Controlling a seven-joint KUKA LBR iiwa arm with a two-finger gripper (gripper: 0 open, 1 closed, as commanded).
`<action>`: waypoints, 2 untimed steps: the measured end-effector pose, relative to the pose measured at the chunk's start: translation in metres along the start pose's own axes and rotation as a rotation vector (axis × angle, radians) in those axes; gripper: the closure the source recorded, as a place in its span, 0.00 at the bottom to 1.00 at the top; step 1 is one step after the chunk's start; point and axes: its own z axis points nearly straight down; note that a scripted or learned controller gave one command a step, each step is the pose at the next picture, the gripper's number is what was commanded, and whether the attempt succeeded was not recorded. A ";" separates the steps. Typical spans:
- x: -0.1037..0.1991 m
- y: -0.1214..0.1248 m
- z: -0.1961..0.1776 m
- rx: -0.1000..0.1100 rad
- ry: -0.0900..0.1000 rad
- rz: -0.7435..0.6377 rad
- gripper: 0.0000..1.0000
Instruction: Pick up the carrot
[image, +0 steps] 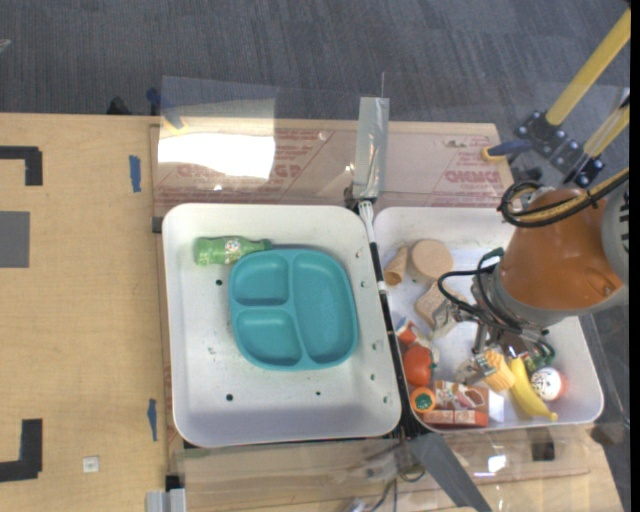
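**End effector lowered into the cluttered right bin**

The end effector (492, 350) is shown low in the right bin (590, 400), amid crowded toys. Whether it is open, or holds anything, cannot be told, the orange band (555, 255) overhanging it. The carrot (412, 358), judged to be the orange-red piece, lies to its left, against the bin's left wall. A banana (527, 390) lies just right and below. The tray (293, 307) sits well left, in the other bin (190, 330), where it is clear of the work.
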 end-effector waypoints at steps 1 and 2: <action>0.012 -0.012 -0.001 0.000 -0.005 -0.014 0.00; 0.007 -0.016 0.002 -0.008 0.007 -0.135 0.00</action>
